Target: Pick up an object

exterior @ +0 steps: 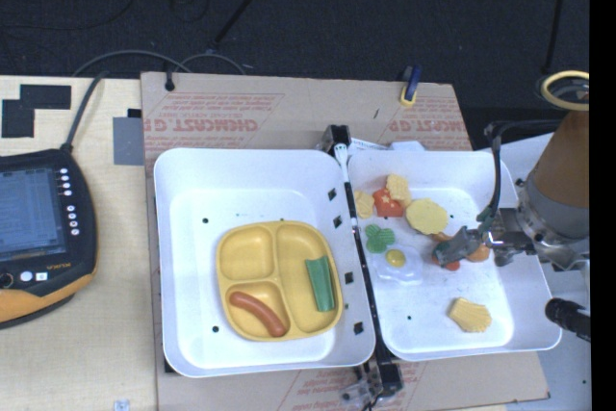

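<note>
Tool (pixel 450 251) low in right bin (pixel 520 327), over an orange piece (pixel 475 254); grip state unclear, possibly touching.

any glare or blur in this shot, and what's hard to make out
Camera view: even lighting, no strong glare on the two white bins; overall soft focus; the small toy food pieces in the right bin blur together, and the dark gripper there is too indistinct to read.

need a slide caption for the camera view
Gripper low in right bin among toy food; yellow tray in left bin.
</note>
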Robot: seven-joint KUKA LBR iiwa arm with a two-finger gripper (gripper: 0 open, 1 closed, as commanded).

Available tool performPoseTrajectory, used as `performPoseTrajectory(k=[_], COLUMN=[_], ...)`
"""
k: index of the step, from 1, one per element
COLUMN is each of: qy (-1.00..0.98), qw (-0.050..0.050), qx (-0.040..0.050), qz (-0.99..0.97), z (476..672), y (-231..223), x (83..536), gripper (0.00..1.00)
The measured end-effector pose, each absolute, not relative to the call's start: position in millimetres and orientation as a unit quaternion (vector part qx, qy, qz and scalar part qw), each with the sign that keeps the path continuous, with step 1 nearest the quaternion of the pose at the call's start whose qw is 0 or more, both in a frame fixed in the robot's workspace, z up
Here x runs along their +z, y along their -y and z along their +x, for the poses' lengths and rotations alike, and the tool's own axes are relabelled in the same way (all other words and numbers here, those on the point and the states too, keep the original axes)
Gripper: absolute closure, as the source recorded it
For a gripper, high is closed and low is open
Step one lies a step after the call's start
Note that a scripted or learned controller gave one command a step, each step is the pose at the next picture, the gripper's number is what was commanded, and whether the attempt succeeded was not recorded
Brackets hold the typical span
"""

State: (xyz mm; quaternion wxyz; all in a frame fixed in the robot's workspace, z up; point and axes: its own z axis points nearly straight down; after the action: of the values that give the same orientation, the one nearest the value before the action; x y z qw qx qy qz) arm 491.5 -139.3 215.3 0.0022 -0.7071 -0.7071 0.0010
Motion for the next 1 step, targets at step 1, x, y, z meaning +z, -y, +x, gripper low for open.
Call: performPoseTrajectory(k=[1], qy=[0.707], qw=[0.003], qx=[0.0014], qz=[-0.708], z=[491.3], y=[140.4], x=[225.0], gripper=[1.0])
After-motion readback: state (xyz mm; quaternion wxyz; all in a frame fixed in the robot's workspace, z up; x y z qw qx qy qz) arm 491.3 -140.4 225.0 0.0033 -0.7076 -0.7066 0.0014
